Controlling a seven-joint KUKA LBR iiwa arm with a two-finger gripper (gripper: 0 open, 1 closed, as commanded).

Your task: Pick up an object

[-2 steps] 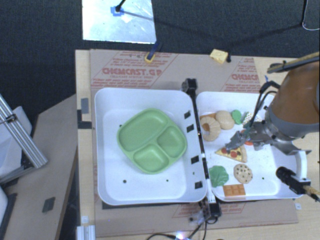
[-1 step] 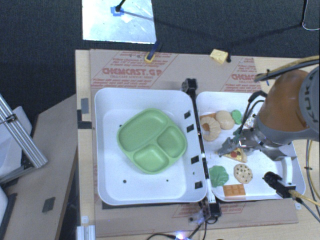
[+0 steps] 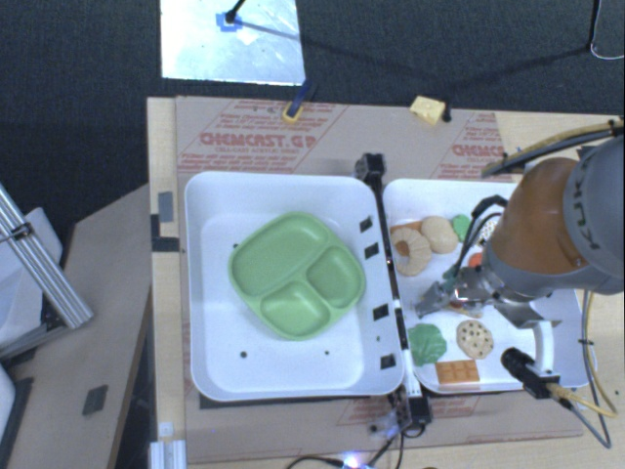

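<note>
Red "CHEMCAST GP" lettering repeats across the brown bench sheet (image 3: 256, 137). The gripper (image 3: 437, 301) hangs in the right bin (image 3: 405, 195), its grip impossible to judge; a green leaf toy (image 3: 427, 342) lies just below it, a speckled cookie (image 3: 475, 337) alongside.

Grey KUKA arm (image 3: 594, 213), broad orange band, black cable along wrist, dark metal gripper (image 3: 435, 303)

Robot lab: protective board (image 3: 264, 137) on bench, loose cables (image 3: 605, 13), aluminium framing (image 3: 39, 262).
</note>
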